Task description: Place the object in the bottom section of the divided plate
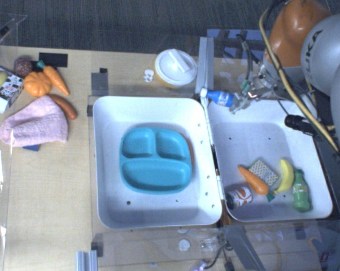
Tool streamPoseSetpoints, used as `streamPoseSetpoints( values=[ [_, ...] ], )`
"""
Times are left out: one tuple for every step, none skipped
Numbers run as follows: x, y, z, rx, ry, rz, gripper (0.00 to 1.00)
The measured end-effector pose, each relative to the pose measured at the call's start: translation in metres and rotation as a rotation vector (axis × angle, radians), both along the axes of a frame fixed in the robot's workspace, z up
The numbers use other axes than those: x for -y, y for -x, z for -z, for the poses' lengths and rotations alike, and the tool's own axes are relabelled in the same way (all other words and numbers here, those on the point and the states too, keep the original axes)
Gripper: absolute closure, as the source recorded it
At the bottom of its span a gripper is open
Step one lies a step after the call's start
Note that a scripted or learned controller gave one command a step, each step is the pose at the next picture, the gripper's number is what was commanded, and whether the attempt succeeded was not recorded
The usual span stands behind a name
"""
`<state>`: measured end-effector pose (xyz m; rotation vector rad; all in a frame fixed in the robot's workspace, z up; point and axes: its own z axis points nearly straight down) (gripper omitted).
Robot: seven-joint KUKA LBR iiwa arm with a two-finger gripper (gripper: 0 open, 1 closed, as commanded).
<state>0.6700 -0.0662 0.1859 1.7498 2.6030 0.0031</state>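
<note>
Tool [242, 99] at right bin's [271, 134] far edge, gripping a small blue bottle [219, 98]; fingertips hard to resolve. Divided plate [156, 159] sits in left bin [108, 151]

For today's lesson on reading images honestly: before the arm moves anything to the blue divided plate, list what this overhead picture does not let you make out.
- Gripper: tangled among cables at the right bin's top edge; finger state unreadable.
- Can: label too small to read.
- Grey scrubber: partly covered by the carrot.
- Divided plate: its right rim hides a brown thing beneath it.
- Arm: cut off by the right edge.
</note>
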Motion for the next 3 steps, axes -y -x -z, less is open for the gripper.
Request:
streamPoseSetpoints(
  values=[
    [-0.092,0.052,0.001,-0.001,-0.001,-0.334,1.0],
    [-0.091,0.052,0.001,-0.001,-0.001,-0.333,0.0],
    [-0.129,0.004,0.0,0.002,0.001,-0.666,0.0]
  ],
)
